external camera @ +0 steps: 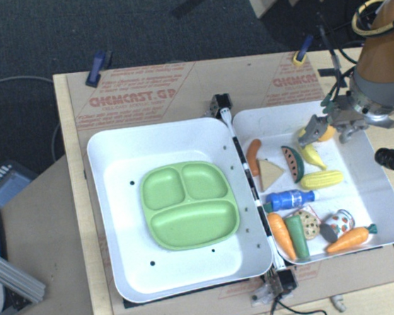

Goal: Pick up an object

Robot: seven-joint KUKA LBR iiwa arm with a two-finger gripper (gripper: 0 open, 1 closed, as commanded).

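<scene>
The right bin (382, 187) holds several toy foods. My gripper (329, 130) hangs over its far part, fingers spread apart. A yellow banana (314, 154) lies just below and left of it, and a bit of yellow shows between the fingers; nothing looks clamped. Close by lie a watermelon slice (294, 162), a corn cob (321, 180), a tan wedge (272, 174), a reddish sausage (254, 155) and a blue bottle (290, 199).
At the right bin's near end lie two carrots (281, 235) (348, 240), a green cucumber (296, 237), a cookie (310, 223) and a small grey-red item (337, 223). The left bin (113, 170) holds a green divided plate (189, 205). Blue clamps (97, 69) (303, 51) grip the board's far edge.
</scene>
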